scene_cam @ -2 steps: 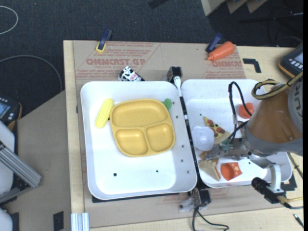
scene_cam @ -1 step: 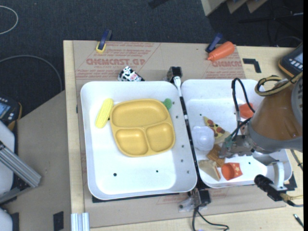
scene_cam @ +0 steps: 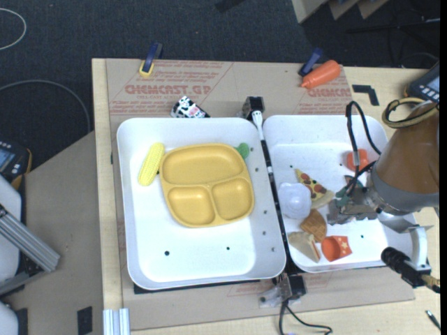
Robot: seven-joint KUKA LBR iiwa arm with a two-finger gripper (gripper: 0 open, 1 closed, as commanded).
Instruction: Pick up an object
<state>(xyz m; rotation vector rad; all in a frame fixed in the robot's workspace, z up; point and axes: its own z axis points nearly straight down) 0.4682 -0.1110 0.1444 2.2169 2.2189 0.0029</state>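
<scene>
1. Camera view looks down on dark carpet (scene_cam: 63, 40) around the bench, with a thin pale cable looping over it at the upper left and metal framing at the lower left corner.
2. Over the carpet stands the tabletop (scene_cam: 209, 82), a pale wood board with red lettering printed across its far part; a blue-and-yellow clamp (scene_cam: 149, 59) and an orange-handled clamp (scene_cam: 320, 72) grip its far edge.
3. Side by side on it lie the left bin (scene_cam: 140, 257) and the right bin (scene_cam: 279, 135), both shallow and white, their inner rims nearly touching, with a black clip at the far end of that seam and another at the near end.
4. Reaching in from the right, the arm (scene_cam: 412, 159) hangs over the right bin, its orange band above a grey wrist and a black cable arching beside it.
5. A yellow divided tray (scene_cam: 206, 183) with three compartments sits in the left bin, near its far half.
6. Along the tray's left side lies a yellow corn cob (scene_cam: 150, 162), and a small green piece (scene_cam: 243, 149) peeks out at its far right corner.
7. The hand (scene_cam: 347, 202) is low inside the right bin, dark and blurred; whether its fingers are apart or together cannot be told.
8. Left of the hand lie the toys: a pale round object (scene_cam: 295, 199), a pizza slice (scene_cam: 309, 183) behind it, a brown wedge (scene_cam: 314, 225), a tan piece (scene_cam: 304, 245), and a red piece (scene_cam: 336, 247).
9. A small black-and-white item (scene_cam: 188, 108) rests on the tabletop beyond the left bin.
</scene>
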